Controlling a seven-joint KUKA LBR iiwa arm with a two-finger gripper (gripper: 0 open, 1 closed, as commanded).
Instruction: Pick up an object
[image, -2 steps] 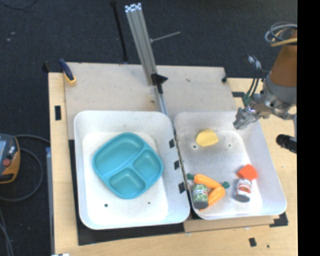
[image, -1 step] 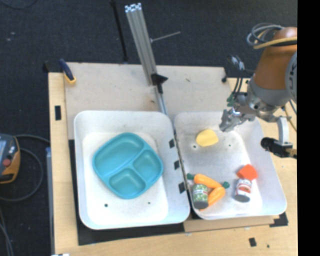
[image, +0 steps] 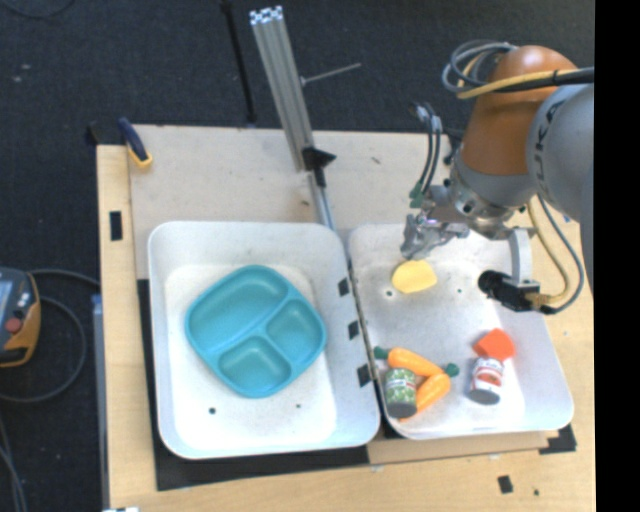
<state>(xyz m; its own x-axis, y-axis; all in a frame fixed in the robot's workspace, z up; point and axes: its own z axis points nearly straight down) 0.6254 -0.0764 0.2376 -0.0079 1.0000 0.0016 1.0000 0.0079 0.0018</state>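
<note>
In the right bin a yellow lemon-shaped object lies near the back left. My gripper hangs just above and behind it, its tips close to the object's upper edge. Nothing shows between the fingers. At the bin's front lie an orange carrot, a small green can and a white bottle with an orange cap.
The left bin holds a teal divided plate. A metal post rises slantwise behind the bins. A black clamp on the arm's cable sits over the right bin's right side. The wooden bench surrounds both bins.
</note>
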